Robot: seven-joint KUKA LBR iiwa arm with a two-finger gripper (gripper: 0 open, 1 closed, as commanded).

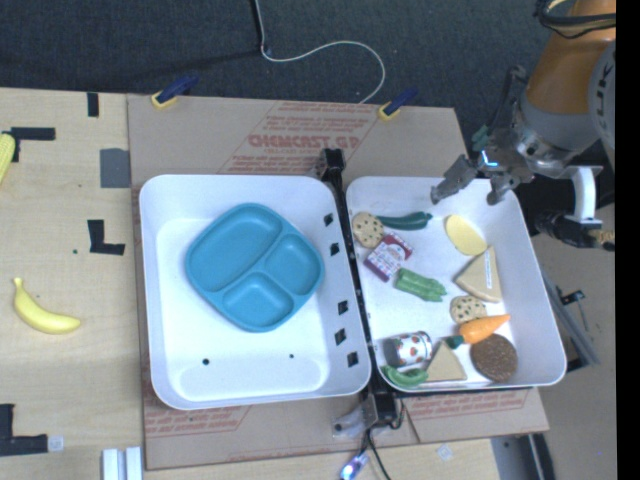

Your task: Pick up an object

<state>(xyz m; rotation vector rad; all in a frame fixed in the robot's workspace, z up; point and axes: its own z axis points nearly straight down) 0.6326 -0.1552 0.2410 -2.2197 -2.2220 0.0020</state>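
My gripper (470, 182) hangs over the far edge of the right bin (535, 278), jaws spread w/ nothing between them. Just below me sits a yellow disc (465, 234); to its left a dark green pepper (405, 220) & a cookie (367, 230). Mid-bin: red packet (387, 257), green pod (420, 286), sandwich wedge (482, 275). Near end: 2nd cookie (466, 309), carrot (482, 328), brown patty (494, 358), can (408, 348). Left bin (165, 268) holds a blue tray (254, 266). Banana (42, 311) lies on the bench, well apart.
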